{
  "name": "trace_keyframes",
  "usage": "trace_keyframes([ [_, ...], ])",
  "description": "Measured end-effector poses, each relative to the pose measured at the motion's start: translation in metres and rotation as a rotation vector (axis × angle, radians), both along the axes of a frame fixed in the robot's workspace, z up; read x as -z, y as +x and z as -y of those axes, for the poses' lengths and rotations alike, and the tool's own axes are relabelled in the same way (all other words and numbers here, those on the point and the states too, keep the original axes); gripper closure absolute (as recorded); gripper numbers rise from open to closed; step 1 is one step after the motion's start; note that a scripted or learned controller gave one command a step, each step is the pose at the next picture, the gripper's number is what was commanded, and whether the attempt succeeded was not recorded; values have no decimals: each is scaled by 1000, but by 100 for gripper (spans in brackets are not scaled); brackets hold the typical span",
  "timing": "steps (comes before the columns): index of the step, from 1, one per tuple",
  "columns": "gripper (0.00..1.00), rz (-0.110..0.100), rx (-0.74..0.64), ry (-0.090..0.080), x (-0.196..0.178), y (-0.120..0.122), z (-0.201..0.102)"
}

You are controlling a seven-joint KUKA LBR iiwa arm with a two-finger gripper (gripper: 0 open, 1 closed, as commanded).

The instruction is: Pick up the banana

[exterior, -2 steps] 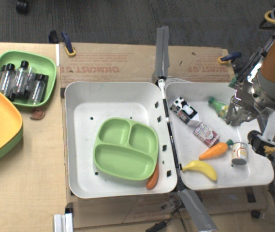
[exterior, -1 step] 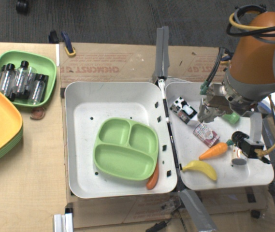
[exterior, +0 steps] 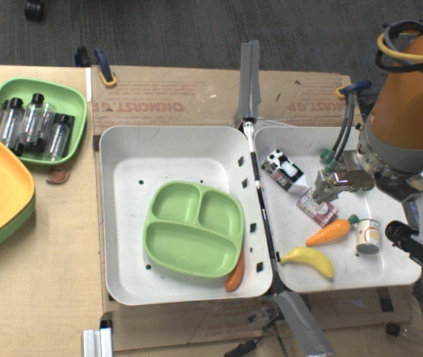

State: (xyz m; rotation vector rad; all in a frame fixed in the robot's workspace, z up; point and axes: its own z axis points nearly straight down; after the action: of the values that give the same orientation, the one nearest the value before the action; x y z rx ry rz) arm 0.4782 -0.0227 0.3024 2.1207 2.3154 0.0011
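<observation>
Lower right, the smooth curved banana (exterior: 309,260) lies untouched — metal gripper (exterior: 331,185) above it, finger state unclear.

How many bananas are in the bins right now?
1. The banana lies in the right bin near its front edge, just below the carrot. The gripper and arm cover part of that bin, so something could be hidden beneath.

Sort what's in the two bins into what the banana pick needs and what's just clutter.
Needed: banana; gripper, above the right bin.

Clutter: carrot, pink packet, small jar, black-and-white toy, green divided plate, sausage.
</observation>
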Motion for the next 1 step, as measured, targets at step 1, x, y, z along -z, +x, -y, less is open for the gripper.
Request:
trace_keyframes([
  [1,100,-6,728,-3,29,19,7],
])
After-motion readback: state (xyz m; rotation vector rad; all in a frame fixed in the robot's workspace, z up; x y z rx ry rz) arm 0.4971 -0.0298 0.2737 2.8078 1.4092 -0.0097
